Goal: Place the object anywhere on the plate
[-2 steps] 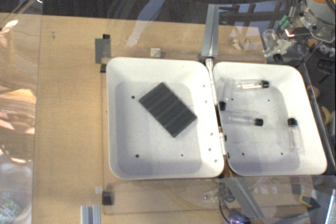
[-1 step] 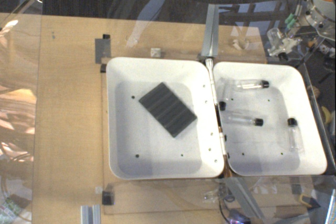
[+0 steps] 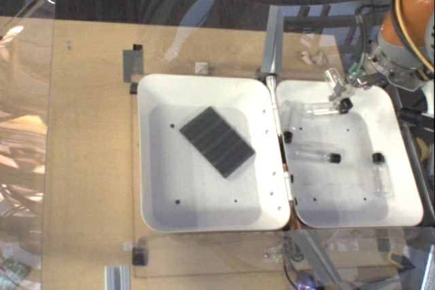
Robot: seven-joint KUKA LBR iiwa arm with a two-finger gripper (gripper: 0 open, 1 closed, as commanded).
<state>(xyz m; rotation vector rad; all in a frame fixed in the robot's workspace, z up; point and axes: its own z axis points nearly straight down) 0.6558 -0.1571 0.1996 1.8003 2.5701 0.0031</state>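
1. The gripper [image 3: 342, 93] is hanging over the right bin [image 3: 401, 166] near its 11 o'clock corner, the arm [image 3: 411, 24] reaching in from 2 o'clock. Whether its fingers are spread or pinched cannot be told; a clear vial [image 3: 314, 109] with a dark cap is lying just at its tip, but nothing is plainly showing between the fingers.
2. The objects, clear vials, are lying in the right bin: one under the gripper, one [image 3: 314, 155] at mid-bin, one [image 3: 379, 173] toward 4 o'clock.
3. The plate [image 3: 217, 141], a dark ribbed slab set at a slant, is resting in the left bin [image 3: 156, 146], well apart toward 9 o'clock.
4. Risk: the vials are round and see-through, so one is likely rolling away or slipping out of a poor pinch, judging by their shape.
5. Risk: the vial under the gripper is sitting near the bin's far wall and the dividing rims [image 3: 277, 146], so a low approach may be clipping a wall.
6. Risk: carrying low across the two rims toward 9 o'clock may be knocking the load loose.
7. Open room: the left bin's floor around the plate is offering space, and the path above both bins is looking free.
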